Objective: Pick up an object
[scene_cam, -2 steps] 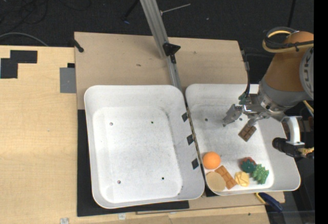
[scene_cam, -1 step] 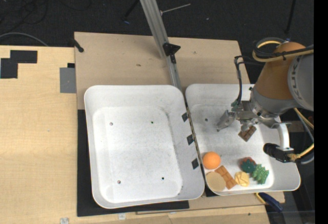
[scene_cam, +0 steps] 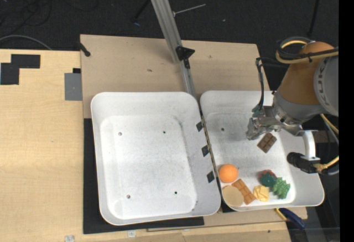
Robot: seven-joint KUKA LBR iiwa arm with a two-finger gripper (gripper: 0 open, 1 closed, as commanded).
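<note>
Brown block (scene_cam: 267, 143) lies just beside the end effector (scene_cam: 258, 128) (finger state unclear).

Grey KUKA arm (scene_cam: 329, 83) with rounded, smooth casing, part of dark lettering on the grey shell. Broad orange band (scene_cam: 301, 80) above the wrist, glossy, domed on top. Yellow and black cables (scene_cam: 290, 50) looped just above the orange band. Below the band, a grey collar narrowing to a metallic gripper (scene_cam: 260, 127), small and boxy, silver-grey with dark detail. White bracket and black cylindrical fitting (scene_cam: 301, 162) below the band, yellow-tipped wiring beside it.
</note>
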